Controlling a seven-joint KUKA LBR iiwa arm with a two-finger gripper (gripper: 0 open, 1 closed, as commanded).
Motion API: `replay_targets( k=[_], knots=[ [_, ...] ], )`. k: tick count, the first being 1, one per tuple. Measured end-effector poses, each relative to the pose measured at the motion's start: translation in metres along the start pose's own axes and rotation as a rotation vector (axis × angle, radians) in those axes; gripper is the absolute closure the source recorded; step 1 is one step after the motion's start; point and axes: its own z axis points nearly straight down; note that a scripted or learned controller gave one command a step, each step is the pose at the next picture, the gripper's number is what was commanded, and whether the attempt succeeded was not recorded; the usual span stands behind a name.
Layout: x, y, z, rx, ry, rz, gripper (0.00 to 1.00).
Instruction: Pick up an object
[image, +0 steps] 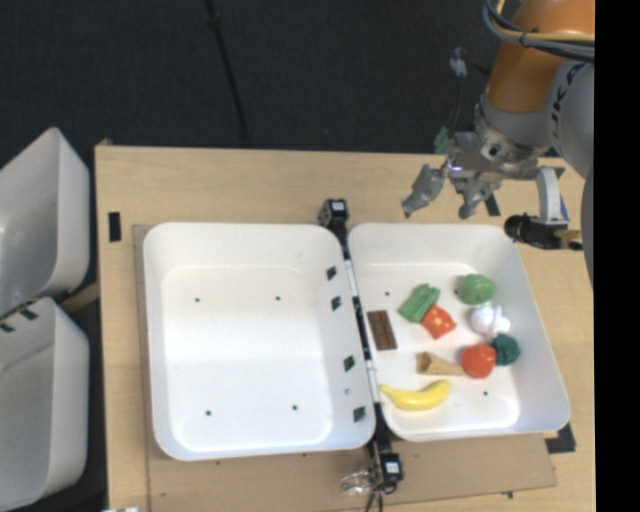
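Toy food lies in the right bin (530, 400), all small plastic-looking pieces, so likely light, stiff and somewhat slippery. The gripper (447, 200) hangs above the bench just beyond that bin's far edge, its fingers spread apart and nothing between them.

The banana (417, 396) near the bin's front-left corner looks the easiest pick: it lies alone, and a pinch across its narrow middle should hold. The brown block (381, 329) rests close to the left wall, which may crowd a finger. Toward the right wall the red tomato (479, 360), white piece (487, 320) and teal piece (506, 349) crowd together; round shapes there may roll or squirt out.
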Motion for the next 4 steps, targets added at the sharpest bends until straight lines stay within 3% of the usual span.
replay_targets(
  k=[1,2,3,4],
  knots=[
    [0.000,0.001,-0.011,-0.005,-0.001,-0.003,1.00],
    [0.019,0.006,-0.093,-0.008,0.000,-0.005,1.00],
    [-0.048,0.004,-0.032,0.005,-0.003,0.006,1.00],
    [-0.051,0.005,-0.254,-0.018,-0.006,-0.004,1.00]
  ],
)
